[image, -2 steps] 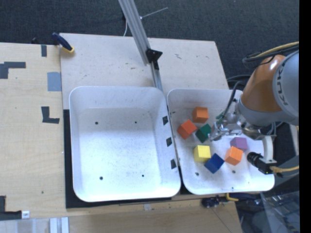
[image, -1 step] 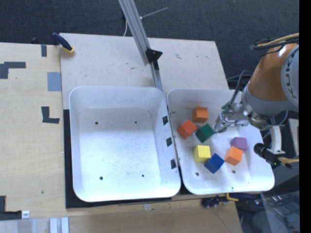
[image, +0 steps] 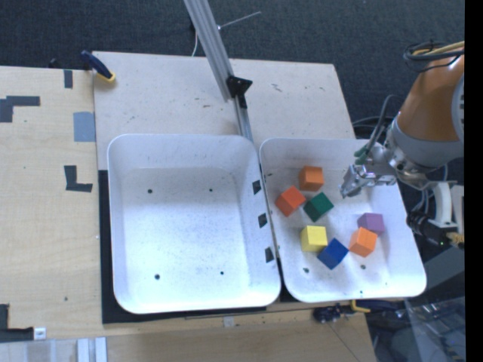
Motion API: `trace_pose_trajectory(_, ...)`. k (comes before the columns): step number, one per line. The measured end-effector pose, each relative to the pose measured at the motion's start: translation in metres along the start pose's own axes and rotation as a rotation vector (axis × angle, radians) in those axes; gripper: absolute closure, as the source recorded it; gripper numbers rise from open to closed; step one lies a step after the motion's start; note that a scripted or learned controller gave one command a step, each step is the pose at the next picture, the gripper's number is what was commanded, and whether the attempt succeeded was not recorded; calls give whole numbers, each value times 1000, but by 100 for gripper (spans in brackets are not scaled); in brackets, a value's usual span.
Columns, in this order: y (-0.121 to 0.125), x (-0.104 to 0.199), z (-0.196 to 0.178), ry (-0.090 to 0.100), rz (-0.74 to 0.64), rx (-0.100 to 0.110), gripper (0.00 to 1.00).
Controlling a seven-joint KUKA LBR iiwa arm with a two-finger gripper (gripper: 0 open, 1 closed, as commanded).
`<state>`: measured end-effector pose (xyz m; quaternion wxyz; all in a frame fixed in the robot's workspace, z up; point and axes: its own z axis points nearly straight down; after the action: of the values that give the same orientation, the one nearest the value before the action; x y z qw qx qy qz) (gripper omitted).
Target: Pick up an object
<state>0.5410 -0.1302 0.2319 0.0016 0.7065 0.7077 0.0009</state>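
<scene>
The right bin (image: 392,277) holds several small blocks: an orange one (image: 311,177), a red-orange one (image: 290,200), a dark green one (image: 319,205), a yellow one (image: 314,237), a blue one (image: 332,253), a second orange one (image: 363,241) and a purple one (image: 370,222). My gripper (image: 352,185) hangs over the bin's upper right part, to the right of the orange block and above the purple one. Nothing shows between its fingers, which look close together.
The left bin (image: 181,225) lies beside the right one. A slanted metal bar (image: 215,44) runs down from the top to the bins' shared edge. A blue and yellow tool (image: 98,66) lies on the bench at the far left.
</scene>
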Motion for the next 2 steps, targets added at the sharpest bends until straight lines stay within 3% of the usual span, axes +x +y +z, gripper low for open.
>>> trace_pose_trajectory(2, 33, 95, -14, 3, -5, 4, 100)
